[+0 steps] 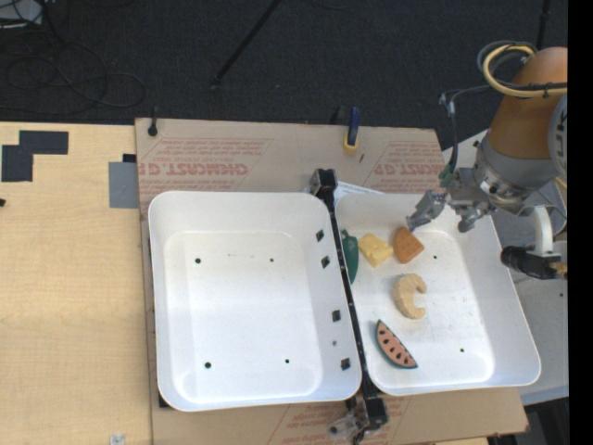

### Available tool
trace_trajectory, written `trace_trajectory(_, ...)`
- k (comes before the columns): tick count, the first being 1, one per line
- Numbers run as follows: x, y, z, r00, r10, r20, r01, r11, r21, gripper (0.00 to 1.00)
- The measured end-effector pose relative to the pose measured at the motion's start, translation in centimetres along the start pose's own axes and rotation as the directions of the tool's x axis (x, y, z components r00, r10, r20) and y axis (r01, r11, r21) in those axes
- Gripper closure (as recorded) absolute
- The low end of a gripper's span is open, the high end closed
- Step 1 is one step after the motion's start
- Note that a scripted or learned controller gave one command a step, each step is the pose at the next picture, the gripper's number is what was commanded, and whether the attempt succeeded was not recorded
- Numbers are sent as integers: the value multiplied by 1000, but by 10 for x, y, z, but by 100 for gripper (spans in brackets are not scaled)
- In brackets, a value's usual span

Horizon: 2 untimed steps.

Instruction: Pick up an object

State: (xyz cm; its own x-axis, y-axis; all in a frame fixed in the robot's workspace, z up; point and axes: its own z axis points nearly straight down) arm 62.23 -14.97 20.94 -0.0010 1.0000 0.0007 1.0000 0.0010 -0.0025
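The right bin (500,341) holds several toy foods: a yellow cheese block (374,249), an orange-brown bread piece (408,246), a tan curved pastry (410,296), a watermelon slice (395,345) and a green item (350,254) against the divider. My gripper (447,213) hovers over the bin's far right corner, just right of and above the bread piece. Its two fingers are spread apart with nothing between them.
The left bin (167,248) lies beside the right one, joined by a black divider (335,286). Both rest on cardboard (241,160) with a blue-yellow clamp (352,133) at the back edge. A wooden benchtop (65,295) stretches to the left.
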Motion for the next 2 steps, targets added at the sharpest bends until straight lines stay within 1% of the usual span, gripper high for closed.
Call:
trace_trajectory(1, 14, -72, 125, 1000, 1, -3, -1, 1000, 12, 0)
trace_trajectory(2, 10, -68, 109, 1000, 7, -1, -7, 1000, 3, 100)
